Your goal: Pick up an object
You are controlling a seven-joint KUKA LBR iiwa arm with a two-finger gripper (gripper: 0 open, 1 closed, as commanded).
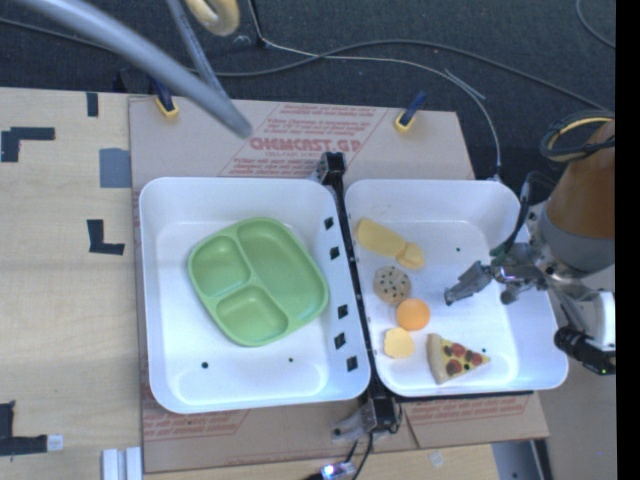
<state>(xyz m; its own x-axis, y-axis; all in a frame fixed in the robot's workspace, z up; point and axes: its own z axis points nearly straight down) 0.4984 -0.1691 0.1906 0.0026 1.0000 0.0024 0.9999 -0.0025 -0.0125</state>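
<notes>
Fingers (468, 286) spread open, empty, above right bin (500, 200)

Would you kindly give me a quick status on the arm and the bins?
Tool over right bin, nothing between its fingers. Orange ball nearest, untouched; cookie, pizza slice close by. Green tray in left bin.
</notes>
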